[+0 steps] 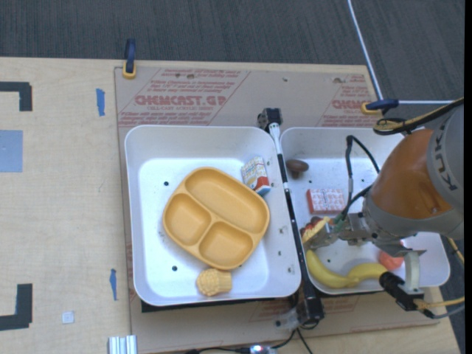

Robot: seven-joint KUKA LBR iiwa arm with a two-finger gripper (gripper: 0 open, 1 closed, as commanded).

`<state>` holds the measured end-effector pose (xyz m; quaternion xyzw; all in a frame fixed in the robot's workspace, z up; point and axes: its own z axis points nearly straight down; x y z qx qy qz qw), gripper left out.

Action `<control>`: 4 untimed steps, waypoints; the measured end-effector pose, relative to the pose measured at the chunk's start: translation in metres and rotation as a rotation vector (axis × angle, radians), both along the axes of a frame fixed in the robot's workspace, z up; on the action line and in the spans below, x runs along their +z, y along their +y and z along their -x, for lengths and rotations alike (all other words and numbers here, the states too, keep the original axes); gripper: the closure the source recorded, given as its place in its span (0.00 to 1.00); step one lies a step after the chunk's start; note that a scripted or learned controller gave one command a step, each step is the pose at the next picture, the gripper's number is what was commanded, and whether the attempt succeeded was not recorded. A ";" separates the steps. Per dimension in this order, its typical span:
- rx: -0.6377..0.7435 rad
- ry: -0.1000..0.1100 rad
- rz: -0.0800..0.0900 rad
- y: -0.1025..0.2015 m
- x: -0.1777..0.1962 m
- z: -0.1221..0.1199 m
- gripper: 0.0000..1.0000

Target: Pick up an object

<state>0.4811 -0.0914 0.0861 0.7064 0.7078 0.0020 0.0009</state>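
Wooden bench carries two white bins side by side. My gripper sits low in the right bin, at lower right of frame; whether it is apart or together I cannot tell. Just below it lies a yellow banana, curved, long axis running left to right along the bin's near wall. Same bin: a red-and-white packet and a brown lump. Left bin holds a yellow divided plate, a small carton and a yellow corn-like toy.
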 end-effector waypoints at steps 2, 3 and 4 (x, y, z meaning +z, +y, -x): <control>-0.001 0.003 0.002 -0.004 0.000 -0.046 0.00; -0.001 -0.003 0.004 -0.005 0.011 -0.048 1.00; -0.001 0.003 0.001 0.032 0.099 0.001 1.00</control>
